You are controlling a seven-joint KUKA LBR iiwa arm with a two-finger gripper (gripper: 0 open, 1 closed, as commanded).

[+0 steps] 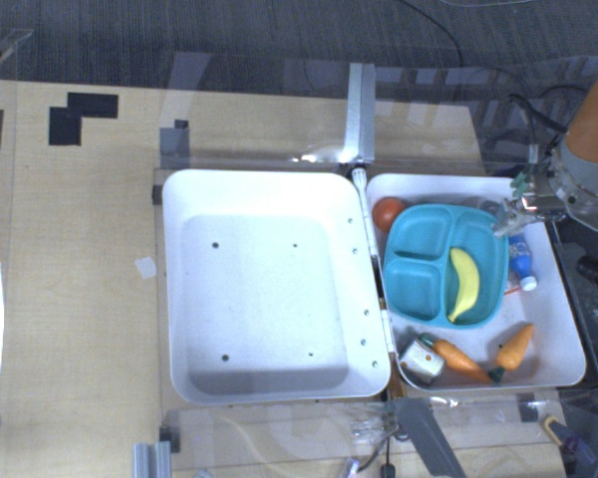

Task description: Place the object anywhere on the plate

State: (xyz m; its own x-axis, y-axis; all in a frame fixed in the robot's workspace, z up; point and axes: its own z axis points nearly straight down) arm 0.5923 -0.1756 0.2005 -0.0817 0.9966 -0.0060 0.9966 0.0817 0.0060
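I reach in from the right, my arm (593,147) crossing the far right corner of the right bin (568,361), orange band just above the wrist. My gripper (510,217) hangs low over the plate's (419,287) far right corner, pointed toward the left. Whether it is released or clenched I cannot tell; it is too small and blurred against the rim, and I see nothing in it.

The plate is blue, with three compartments, and sits in the middle of the right bin. The banana (464,284) lies in the long right compartment, curved, running toward the near edge, apart from my gripper.

A tomato (387,212) sits just beyond the plate's far left corner, against the bin wall. A small bottle (520,264) lies between the plate and the right wall, just below my gripper. Along the near side lie two carrots, one (456,358) by the plate's near edge, the other (515,346) further right, with a small silver can (423,358) to their left. The left bin (269,287) lies beside it, touching along the middle divider.
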